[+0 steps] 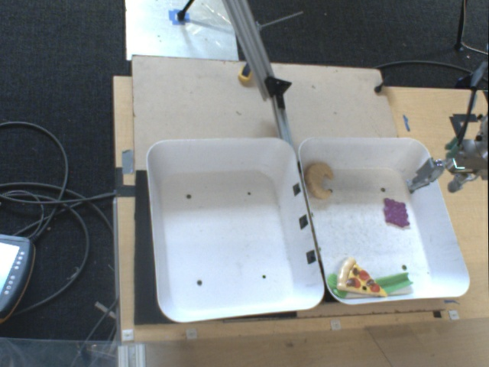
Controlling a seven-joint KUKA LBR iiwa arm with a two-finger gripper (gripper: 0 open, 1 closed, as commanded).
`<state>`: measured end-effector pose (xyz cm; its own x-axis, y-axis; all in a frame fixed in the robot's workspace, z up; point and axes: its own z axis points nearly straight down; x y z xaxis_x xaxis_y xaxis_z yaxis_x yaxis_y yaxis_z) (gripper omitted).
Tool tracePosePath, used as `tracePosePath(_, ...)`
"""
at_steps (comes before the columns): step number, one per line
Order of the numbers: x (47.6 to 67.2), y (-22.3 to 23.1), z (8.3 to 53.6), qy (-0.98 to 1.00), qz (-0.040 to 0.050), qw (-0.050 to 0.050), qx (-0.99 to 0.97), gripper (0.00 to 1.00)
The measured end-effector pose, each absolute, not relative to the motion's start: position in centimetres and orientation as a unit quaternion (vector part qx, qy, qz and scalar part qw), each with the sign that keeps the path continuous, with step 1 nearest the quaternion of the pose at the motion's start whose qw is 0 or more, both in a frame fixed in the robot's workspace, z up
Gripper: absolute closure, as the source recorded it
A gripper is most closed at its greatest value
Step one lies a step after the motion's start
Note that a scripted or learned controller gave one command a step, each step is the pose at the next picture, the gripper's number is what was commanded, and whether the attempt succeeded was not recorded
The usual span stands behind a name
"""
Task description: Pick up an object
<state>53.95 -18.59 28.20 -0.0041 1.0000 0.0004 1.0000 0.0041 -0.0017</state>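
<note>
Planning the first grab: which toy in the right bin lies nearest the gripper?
The purple piece, just below-left of the gripper; the tan croissant and pizza slice lie farther off.

In the right bin, a tan croissant [318, 180] curls at ten o'clock. A purple grape cluster [396, 212] lies flat at three. A pizza slice [359, 279] rests at six, touching a green piece [395, 282].
</note>
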Motion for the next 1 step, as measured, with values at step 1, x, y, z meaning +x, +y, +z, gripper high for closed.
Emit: tracePosePath(1, 54.02, -18.58, 28.39, -0.709, -0.0006, -0.001, -0.706, 0.0)
